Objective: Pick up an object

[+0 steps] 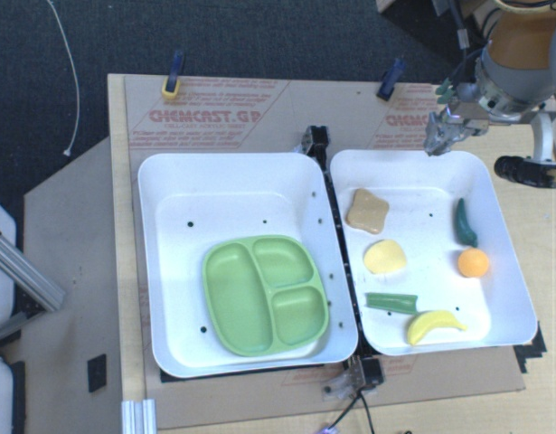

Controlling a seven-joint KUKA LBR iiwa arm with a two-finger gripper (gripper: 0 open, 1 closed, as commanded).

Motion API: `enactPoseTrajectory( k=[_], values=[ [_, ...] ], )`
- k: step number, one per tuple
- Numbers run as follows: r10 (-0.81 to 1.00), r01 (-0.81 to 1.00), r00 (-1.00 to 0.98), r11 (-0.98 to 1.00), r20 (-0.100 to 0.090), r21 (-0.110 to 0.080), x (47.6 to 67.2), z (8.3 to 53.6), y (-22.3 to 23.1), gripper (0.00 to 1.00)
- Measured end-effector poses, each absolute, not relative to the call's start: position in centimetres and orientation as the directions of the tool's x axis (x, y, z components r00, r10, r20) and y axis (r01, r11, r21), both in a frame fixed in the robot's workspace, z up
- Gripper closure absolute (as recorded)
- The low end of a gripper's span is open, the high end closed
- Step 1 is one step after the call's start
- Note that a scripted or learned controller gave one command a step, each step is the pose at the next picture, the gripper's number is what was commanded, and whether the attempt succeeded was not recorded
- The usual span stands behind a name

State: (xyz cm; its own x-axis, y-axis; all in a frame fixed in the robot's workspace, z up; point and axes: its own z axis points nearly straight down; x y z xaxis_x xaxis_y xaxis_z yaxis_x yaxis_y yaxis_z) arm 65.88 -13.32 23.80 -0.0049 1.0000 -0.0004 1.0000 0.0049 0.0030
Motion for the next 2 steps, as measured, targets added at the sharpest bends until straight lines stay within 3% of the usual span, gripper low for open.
enactPoseTrajectory(
  k=[1,2],
  values=[
    [1.000,1.000,-0.005,0.005,0.002,-0.003,65.0,24.0,-8.0,1.00],
    [1.000,1.000,-0.005,0.005,0.000,0.002,65.5,24.7,-2.4,1.00]
  ],
)
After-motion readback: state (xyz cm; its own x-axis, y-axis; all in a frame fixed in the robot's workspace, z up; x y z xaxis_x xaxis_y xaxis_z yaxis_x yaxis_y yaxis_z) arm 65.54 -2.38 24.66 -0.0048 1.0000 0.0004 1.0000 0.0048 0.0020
